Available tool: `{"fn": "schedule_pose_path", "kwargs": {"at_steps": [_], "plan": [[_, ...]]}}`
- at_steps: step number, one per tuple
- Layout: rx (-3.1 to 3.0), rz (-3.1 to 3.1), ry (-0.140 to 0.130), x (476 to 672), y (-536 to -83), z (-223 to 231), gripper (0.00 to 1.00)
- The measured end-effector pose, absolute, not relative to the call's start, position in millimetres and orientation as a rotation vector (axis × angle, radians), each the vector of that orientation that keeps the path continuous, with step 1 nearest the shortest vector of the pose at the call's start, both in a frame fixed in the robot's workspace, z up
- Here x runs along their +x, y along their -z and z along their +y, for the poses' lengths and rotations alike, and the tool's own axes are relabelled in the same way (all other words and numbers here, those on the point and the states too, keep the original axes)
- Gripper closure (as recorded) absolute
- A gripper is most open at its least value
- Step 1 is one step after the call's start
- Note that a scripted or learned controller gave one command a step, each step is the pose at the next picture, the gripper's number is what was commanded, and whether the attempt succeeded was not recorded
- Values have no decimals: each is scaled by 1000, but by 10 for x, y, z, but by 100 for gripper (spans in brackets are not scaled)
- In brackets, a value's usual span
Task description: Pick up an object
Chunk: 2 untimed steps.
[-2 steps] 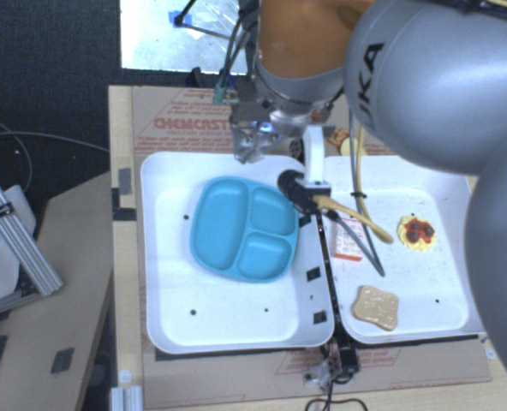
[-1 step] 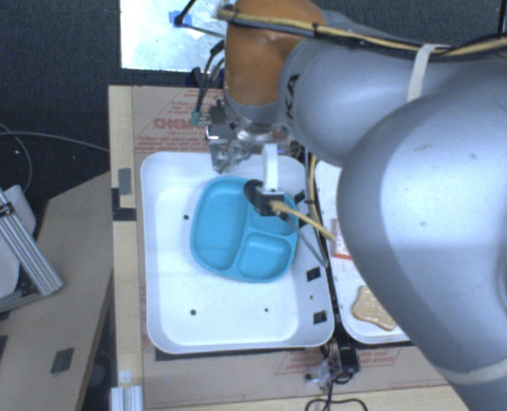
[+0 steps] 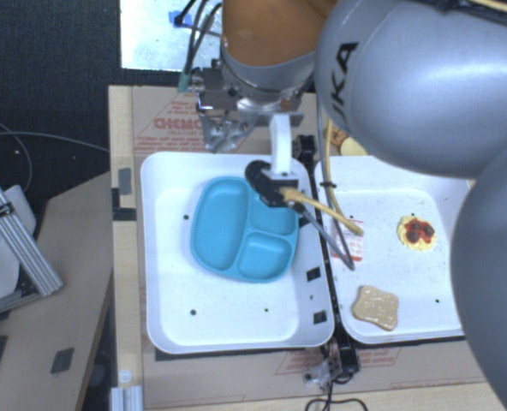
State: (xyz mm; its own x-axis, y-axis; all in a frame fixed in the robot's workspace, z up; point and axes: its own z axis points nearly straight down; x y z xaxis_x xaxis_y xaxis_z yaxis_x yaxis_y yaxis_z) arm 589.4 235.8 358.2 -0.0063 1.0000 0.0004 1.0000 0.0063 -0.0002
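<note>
The big grey arm (image 3: 425,67) sweeps in from the right and fills the top of the view, its orange band (image 3: 266,15) sitting above the wrist. Beneath it lies the cardboard-covered desk (image 3: 159,118) with two shallow white bins side by side. In the left bin (image 3: 176,315) there's a blue divided tray (image 3: 236,229), three compartments, lying flat towards the bin's right half. At the tray's upper right corner rests a black-headed utensil with a pale wooden handle (image 3: 322,211), the handle running down and right across the divide between the bins. The right bin (image 3: 390,195) carries a tan toast-shaped piece (image 3: 376,306) near its front edge and, further back to the right, a small yellow round with red bits on top (image 3: 417,232). The pincer (image 3: 228,131) hangs at the back rim of the left bin, just above the tray's far side; whether it is wide or narrow, I cannot tell, and nothing is seen held in it.
</note>
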Motion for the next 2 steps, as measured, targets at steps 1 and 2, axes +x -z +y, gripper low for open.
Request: {"fn": "schedule_pose_path", "kwargs": {"at_steps": [1,2], "plan": [[-2214,-2231,8,5918,-3677,2350,100],[-2210,-2236,12,5923,-3784,2355,100]]}}
